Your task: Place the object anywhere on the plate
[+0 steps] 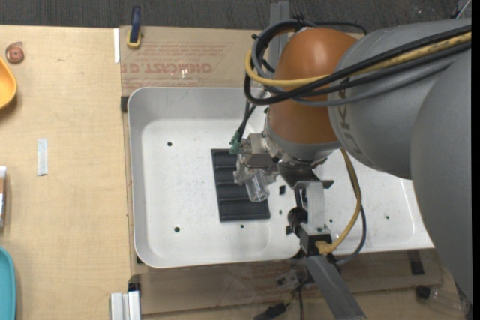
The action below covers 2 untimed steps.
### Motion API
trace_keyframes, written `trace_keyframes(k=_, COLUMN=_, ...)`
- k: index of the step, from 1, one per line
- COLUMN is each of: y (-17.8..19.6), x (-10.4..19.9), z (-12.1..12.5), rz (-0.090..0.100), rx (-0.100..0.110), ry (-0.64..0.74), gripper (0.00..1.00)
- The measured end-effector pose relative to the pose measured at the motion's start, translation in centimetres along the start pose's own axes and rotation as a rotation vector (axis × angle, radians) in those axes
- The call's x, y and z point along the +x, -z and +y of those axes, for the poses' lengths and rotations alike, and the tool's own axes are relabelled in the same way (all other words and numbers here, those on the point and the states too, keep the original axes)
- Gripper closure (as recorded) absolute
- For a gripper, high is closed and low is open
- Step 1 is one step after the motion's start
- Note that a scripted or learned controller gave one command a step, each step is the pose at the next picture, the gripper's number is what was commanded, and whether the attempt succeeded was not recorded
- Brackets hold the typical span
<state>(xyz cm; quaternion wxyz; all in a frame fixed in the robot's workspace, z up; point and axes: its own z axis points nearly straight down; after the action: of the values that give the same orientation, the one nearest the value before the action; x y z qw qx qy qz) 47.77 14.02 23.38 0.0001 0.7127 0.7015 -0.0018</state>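
A black ribbed rectangular slab [234,191] lies flat on the floor of the white bin [161,161], a little right of the bin's middle. My gripper [253,182] hangs over the slab's right edge, under the orange band of the arm [311,86]. A small pale, shiny piece shows at the gripper's tip, over the slab; I cannot make out what it is. The arm's grey bulk hides the right part of the bin.
A cardboard sheet [180,60] lies behind the bin, with a blue clamp [135,26] at its left corner. On the wooden bench to the left are a yellow object [4,86], a small white strip [42,157] and a teal object [4,285].
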Motion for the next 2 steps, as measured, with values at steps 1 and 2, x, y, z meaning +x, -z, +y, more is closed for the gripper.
trace_keyframes(k=1, y=1.5, x=0.4, z=6.2, rz=0.000, rx=-0.001, ry=0.479, gripper=1.00)
trace_keyframes(k=2, y=-0.5, x=-0.5, z=6.2, rz=0.000, rx=0.001, ry=0.628, gripper=1.00)
